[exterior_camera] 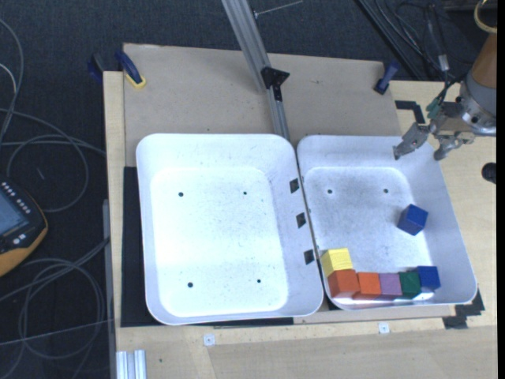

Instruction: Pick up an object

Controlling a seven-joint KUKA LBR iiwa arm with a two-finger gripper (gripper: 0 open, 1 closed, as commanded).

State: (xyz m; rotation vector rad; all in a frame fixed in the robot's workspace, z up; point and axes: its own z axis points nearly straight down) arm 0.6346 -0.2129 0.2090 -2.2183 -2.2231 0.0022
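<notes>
My gripper point(424, 148) hangs over the far right rim of the right bin point(442, 188), its two fingers spread apart with nothing between them. A blue cube point(412, 219) lies alone in that bin, below the gripper and tilted. Along the bin's near wall sits a row of blocks: a yellow one point(337, 259) on an orange one point(342, 281), then another orange point(368, 283), a purple point(390, 283), a green point(409, 282) and a blue block point(428, 276).
The left bin point(150, 212) lies beside the right one on the wooden bench. A grey metal bar point(251, 46) slants down to the gap between the bins. Blue clamps point(130, 69) hold the bench's far corners. Cables cover the floor at left.
</notes>
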